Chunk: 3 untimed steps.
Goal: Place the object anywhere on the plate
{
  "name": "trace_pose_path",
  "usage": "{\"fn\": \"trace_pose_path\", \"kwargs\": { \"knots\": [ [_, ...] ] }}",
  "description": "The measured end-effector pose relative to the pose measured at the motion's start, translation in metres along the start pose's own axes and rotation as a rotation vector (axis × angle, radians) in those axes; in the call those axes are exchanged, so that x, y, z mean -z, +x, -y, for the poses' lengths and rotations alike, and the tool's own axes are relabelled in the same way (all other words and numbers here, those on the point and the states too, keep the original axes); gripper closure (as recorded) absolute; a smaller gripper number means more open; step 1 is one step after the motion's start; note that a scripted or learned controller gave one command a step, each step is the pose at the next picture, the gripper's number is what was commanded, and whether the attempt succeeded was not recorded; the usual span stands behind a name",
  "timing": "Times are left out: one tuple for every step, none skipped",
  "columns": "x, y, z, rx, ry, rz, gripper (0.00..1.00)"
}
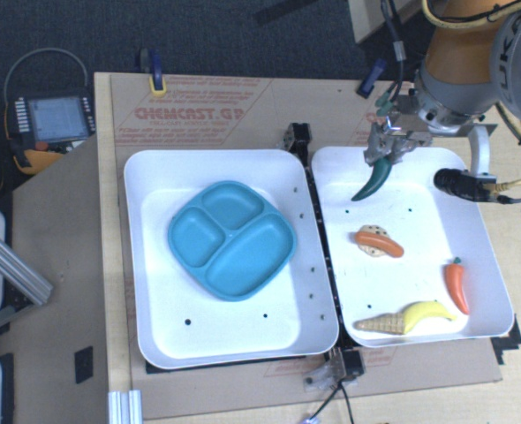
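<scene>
With the gripper (pixel 386 153) clamped on the dark green pepper (pixel 373 178), which dangles over the right bin's (pixel 419 325) far corner, you should carry it high across the divider and lower onto the blue plate (pixel 231 239).

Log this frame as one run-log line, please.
gripper: shut on dark green pepper, lifted over right bin | blue plate: left bin, bare | hot dog, carrot, banana: right bin

The bench (pixel 207 104), topped with a printed cardboard sheet, carries two shallow white bins touching side by side, the left bin (pixel 154 325) toward nine o'clock and the right bin (pixel 419 215) toward three o'clock, with a blue clamp (pixel 157 71) at its eleven o'clock edge.
</scene>
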<state>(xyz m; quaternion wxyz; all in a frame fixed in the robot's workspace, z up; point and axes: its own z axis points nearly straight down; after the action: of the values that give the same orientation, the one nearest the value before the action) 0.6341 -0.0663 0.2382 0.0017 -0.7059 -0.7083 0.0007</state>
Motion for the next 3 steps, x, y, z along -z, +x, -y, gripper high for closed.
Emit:
{"fn": "trace_pose_path", "kwargs": {
  "knots": [
    [-0.011, 0.050, 0.030, 0.002, 0.001, -0.001, 1.00],
    [-0.022, 0.097, 0.058, 0.002, 0.002, -0.001, 1.00],
    [-0.012, 0.153, 0.080, 0.003, 0.000, -0.002, 1.00]
  ]
}}
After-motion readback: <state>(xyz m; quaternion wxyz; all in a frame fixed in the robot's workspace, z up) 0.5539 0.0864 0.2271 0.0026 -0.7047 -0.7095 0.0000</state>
